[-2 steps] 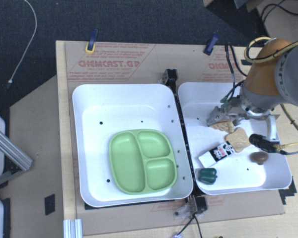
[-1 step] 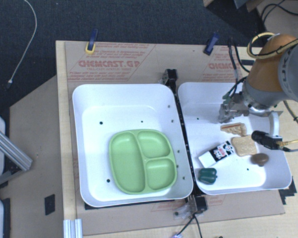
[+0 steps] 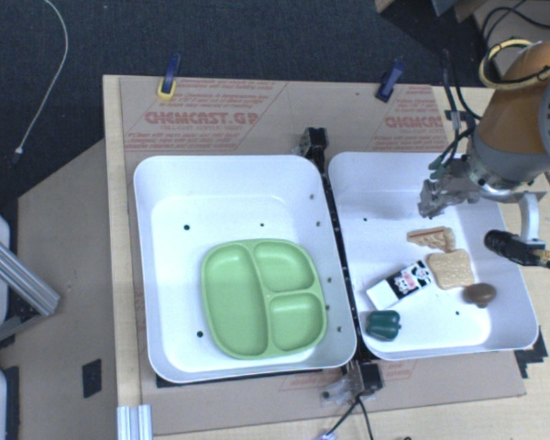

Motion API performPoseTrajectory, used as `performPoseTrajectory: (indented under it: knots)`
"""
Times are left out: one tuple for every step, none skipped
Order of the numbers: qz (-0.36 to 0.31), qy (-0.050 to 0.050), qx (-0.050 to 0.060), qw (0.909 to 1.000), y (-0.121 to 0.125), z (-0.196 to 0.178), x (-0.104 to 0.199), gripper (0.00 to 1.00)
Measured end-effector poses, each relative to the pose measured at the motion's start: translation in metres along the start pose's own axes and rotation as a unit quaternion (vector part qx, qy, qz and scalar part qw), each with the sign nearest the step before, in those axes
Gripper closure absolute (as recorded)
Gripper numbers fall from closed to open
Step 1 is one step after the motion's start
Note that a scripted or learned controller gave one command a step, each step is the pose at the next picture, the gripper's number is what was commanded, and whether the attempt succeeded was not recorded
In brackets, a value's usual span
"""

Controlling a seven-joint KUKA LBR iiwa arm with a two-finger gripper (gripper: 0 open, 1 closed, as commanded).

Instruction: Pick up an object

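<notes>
Green pepper [image 3: 382, 324] at bin edge [image 3: 412, 348]; gripper [image 3: 434, 200] above, apart.

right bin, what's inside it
In the right bin: two toast-like pieces, a black-and-white carton, a brown lump and a green pepper. The hand covers part of the floor.

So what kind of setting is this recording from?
Probably a robotics lab's pick-and-place test bench: two white bins clamped to a protective board, toy food such as a green pepper, and loose cables on dark carpet.
</notes>
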State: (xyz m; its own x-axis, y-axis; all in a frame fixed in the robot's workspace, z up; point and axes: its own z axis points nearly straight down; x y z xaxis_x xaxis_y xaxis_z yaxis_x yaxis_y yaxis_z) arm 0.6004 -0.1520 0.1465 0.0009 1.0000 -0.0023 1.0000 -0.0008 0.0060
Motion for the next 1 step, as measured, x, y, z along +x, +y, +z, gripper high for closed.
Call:
performPoseTrajectory:
  knots:
    - [-0.001,0.0,-0.001,1.0,0.0031,-0.0509,0.0098,1.0]
